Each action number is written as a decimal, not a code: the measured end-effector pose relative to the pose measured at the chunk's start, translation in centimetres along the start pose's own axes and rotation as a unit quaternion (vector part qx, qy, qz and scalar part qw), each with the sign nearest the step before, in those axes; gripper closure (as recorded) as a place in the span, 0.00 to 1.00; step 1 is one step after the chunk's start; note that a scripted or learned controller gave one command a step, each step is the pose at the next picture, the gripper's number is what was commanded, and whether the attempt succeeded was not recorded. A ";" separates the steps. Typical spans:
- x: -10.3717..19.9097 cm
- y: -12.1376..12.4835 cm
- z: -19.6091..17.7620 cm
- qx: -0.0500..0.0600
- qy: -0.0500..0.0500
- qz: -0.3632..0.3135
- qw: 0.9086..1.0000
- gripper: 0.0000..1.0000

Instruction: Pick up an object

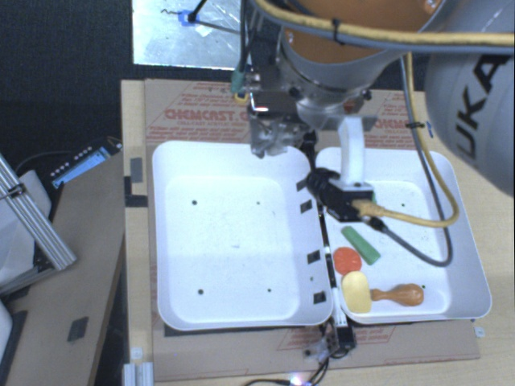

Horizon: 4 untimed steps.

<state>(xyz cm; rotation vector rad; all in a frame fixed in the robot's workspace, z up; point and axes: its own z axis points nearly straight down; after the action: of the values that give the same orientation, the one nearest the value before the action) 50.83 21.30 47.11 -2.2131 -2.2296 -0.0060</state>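
Camera view looks down the bench at a slant, and the nearest things lie in the near-left corner of the right bin (463, 240). A pale yellow piece (356, 290) sits there close to the wall shared with the other bin. A brown piece (398, 295) stretches away from it to the right, and whether the two touch or merely lie end to end cannot be told. Just behind the yellow piece is an orange-red disc (347, 259), and just behind that a green block (360, 244) lies at a slant, close to the disc or touching it. These four are the candidates for picking.

Farther back, the gripper (272, 145) hangs over the far rim of the left bin (225, 240), near the divide between the bins and well apart from the cluster. Whether it is open or closed cannot be told from this angle, and nothing is seen held in it.

The pick looks to be at its start, with no object approached yet. The next move would call for travelling toward the near side and across into the right bin, then descending on one item. The green block or the brown piece may be the easier choices, as the yellow piece sits tight against the bin wall.
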 end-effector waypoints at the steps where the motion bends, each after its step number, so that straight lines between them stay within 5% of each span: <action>1: 2.3 -2.3 -2.2 0.000 0.000 0.000 1.000 1.00; 2: 2.2 -2.2 -6.1 -0.001 0.000 0.001 1.000 1.00; 3: -2.8 3.6 -5.9 0.000 -0.002 0.006 1.000 1.00; 4: -0.6 -1.6 12.5 0.009 -0.004 0.001 1.000 1.00</action>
<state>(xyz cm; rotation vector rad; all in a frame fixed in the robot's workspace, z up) 49.24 20.75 34.60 -2.2103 -2.2215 0.0239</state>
